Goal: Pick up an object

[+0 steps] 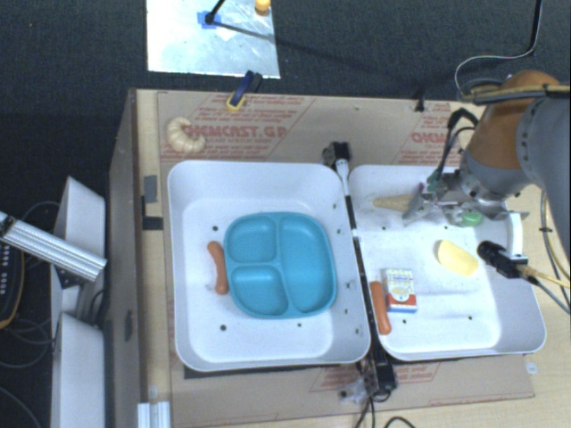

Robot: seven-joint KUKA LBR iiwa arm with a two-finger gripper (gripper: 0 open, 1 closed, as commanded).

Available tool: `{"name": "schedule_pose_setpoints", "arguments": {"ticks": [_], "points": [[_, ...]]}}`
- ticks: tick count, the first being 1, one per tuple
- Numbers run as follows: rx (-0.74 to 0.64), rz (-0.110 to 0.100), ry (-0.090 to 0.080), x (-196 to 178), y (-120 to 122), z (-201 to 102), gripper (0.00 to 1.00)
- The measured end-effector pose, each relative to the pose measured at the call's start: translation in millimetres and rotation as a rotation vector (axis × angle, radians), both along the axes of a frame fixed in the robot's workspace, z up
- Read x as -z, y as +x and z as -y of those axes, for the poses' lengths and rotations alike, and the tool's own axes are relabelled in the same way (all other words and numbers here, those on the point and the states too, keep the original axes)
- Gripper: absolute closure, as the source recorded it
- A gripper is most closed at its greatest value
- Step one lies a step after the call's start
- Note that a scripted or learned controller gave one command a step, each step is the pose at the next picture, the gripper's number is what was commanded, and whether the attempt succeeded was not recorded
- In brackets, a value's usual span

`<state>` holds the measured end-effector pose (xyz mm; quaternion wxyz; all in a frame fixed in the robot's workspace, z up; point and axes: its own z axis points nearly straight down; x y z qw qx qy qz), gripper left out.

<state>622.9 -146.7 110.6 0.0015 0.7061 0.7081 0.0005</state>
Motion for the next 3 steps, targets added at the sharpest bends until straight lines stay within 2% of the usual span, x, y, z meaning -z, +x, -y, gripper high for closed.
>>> {"name": "schedule_pose_setpoints", "arguments": {"ticks": [1,2,3], "points": [[-0.004,-0.034,0.008,26.8,39.8,14.3,0.0],[0.0,0.001,0.0,-13.7,24.5,28.3,0.0],[-0.002,0.007,0.0,20.3,47.1,59.2,0.0]]}}
